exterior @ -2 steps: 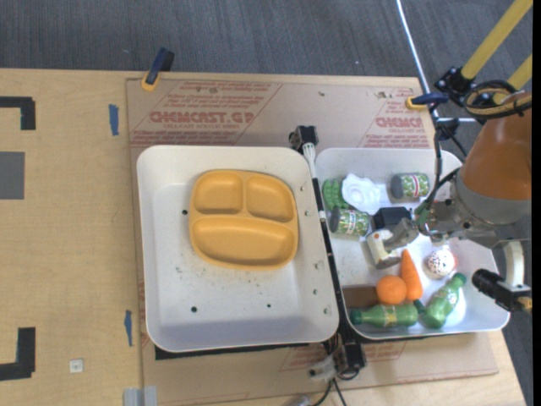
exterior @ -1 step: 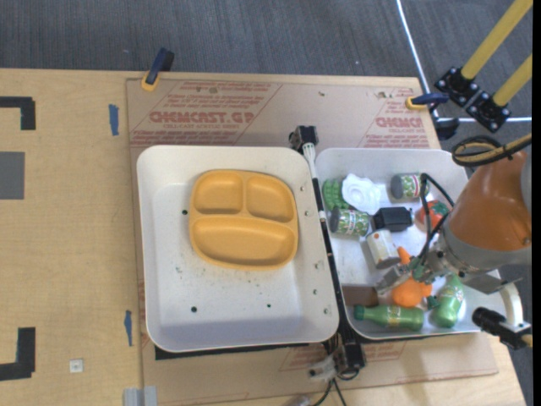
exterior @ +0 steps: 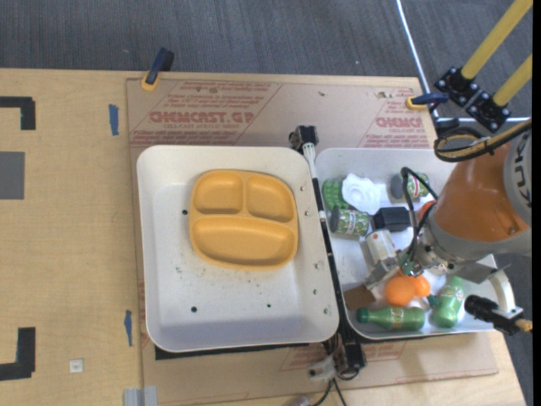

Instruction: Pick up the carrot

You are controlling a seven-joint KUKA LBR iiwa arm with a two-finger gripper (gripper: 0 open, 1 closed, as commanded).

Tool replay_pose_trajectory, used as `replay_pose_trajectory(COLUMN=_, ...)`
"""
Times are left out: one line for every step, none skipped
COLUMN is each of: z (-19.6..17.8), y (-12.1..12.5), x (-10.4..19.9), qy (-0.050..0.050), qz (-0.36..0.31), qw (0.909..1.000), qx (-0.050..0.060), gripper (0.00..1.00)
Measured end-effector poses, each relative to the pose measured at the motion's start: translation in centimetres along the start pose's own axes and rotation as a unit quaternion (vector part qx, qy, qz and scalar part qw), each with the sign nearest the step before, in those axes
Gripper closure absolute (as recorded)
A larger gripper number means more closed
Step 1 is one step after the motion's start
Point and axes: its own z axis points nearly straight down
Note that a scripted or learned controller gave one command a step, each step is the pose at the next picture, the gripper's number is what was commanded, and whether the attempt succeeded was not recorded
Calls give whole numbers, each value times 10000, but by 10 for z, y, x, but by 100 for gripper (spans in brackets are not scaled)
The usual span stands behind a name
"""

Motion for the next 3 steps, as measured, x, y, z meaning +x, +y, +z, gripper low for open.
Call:
replay_pose_trajectory(z=0, y=-16, x=7, qy=11, qz=-2551, qw=9669, qx=-3, gripper=0)
replay_pose_trajectory(z=0, y=-9, x=25, qy=12, qz=-2202, qw=9755, qx=3, gripper=0)
replay_pose_trajectory(z=0, y=-9, x=25, qy=12, qz=-2201, qw=9755, qx=3, gripper=0)
